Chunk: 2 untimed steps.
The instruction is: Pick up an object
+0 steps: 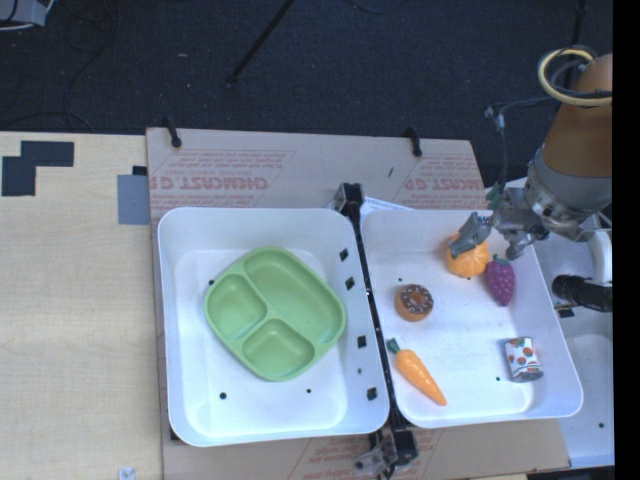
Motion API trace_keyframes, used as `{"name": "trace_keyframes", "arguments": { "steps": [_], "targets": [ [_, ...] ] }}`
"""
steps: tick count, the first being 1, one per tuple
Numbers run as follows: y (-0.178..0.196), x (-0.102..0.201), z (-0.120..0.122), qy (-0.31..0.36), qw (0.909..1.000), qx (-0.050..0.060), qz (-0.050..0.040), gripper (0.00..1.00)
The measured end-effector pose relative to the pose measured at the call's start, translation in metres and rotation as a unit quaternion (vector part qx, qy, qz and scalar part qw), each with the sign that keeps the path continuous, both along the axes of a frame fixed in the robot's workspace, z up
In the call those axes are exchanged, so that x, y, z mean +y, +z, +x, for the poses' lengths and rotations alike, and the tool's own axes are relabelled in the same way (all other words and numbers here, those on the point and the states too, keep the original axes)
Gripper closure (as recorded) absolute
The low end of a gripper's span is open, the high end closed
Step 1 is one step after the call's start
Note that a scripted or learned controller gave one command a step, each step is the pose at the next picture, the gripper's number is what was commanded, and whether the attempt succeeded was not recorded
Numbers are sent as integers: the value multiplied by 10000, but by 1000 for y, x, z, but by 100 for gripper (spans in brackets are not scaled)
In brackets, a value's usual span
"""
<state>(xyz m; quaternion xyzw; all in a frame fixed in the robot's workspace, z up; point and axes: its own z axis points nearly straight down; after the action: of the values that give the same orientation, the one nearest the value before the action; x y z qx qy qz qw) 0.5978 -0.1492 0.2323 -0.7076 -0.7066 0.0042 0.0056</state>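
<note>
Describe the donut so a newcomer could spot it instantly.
Look in the right-hand white bin, beside the divider. The donut lies near its middle, above the carrot. It is the sole ring shape: brown icing, a hole in the centre.

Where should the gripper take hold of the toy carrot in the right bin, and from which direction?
Across the thick orange middle of the carrot, coming straight down from above. It lies flat and diagonal on the right bin's floor with free space on both long sides, so the fingers should probably straddle its narrow width.
</note>
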Motion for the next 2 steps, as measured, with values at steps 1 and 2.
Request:
{"name": "trace_keyframes", "arguments": {
  "steps": [1,2],
  "targets": [
    [7,0,2,8,10000,-65,-11,0],
    [-41,-2,10,9,10000,-38,-6,0]
  ]
}}
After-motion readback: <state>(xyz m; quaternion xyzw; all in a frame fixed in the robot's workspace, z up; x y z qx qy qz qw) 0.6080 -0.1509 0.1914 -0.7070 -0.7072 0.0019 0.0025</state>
